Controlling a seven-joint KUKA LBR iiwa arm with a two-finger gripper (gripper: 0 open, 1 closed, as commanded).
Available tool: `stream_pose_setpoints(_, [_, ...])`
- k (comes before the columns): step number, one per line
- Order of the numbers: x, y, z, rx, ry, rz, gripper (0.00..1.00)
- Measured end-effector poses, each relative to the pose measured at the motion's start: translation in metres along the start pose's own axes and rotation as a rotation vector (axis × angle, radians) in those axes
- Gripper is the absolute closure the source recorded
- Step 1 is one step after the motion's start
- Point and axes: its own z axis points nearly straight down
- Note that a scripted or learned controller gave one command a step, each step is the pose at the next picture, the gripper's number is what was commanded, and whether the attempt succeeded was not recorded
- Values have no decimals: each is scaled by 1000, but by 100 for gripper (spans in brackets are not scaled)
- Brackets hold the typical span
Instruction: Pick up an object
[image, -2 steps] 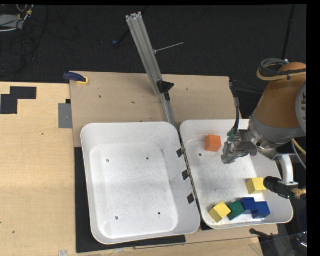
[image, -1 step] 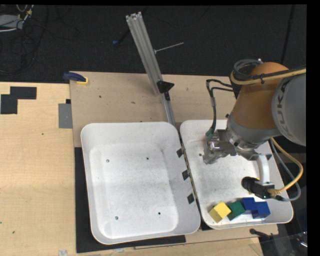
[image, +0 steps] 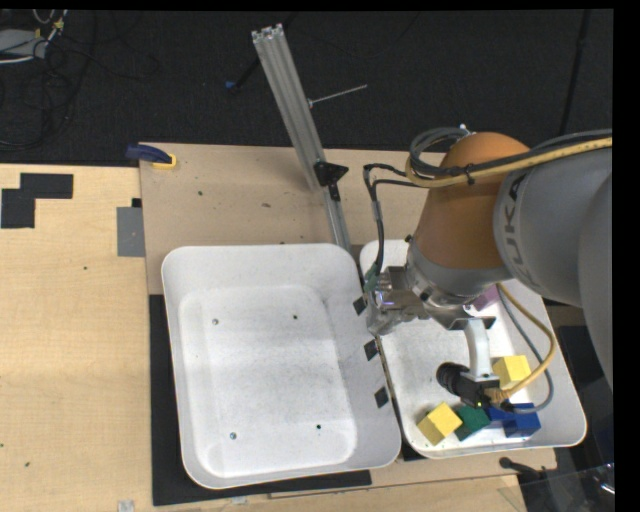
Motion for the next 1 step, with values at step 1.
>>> stream_pose_setpoints(1, [52, -2, -14, -3, -1, 1, 100])
